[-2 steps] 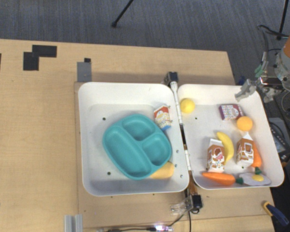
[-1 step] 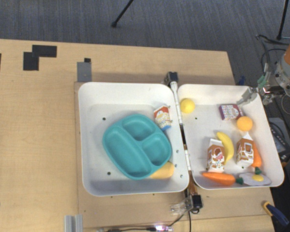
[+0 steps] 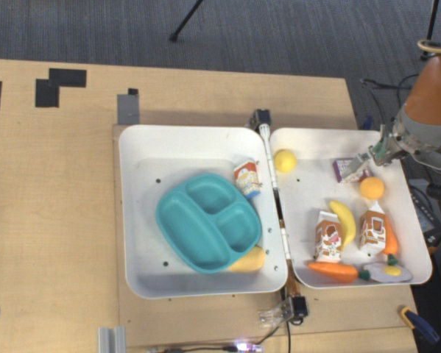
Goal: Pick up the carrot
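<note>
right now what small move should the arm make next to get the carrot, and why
Probably swing the hand toward the near edge of the right bin. It hovers over the far side by a purple packet, while the carrot lies against the near wall, in front of the milk carton and the banana.

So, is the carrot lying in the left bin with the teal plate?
No, the carrot lies in the right bin, near its front edge.

Glossy white plastic bins (image 3: 132,219) sit on a matt wooden bench (image 3: 51,219).
</note>
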You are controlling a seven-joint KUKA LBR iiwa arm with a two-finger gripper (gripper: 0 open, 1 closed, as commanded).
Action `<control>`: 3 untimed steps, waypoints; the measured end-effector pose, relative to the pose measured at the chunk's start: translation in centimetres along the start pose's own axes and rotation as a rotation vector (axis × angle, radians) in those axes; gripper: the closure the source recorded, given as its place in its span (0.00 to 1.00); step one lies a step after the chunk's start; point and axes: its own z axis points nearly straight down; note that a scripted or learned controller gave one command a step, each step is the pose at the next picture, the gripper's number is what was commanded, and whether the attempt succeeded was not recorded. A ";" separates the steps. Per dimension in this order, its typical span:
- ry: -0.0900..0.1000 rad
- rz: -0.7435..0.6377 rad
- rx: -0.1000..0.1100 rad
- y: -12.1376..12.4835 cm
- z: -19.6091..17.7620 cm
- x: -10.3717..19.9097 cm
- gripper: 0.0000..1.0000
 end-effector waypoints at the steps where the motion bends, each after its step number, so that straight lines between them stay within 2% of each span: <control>1: -0.014 -0.279 -0.009 -1.5 3.7 0.3 0.00; 2: -0.026 -0.278 -0.019 -1.2 2.3 0.1 1.00; 3: -0.004 -0.574 -0.003 -4.7 4.2 3.0 1.00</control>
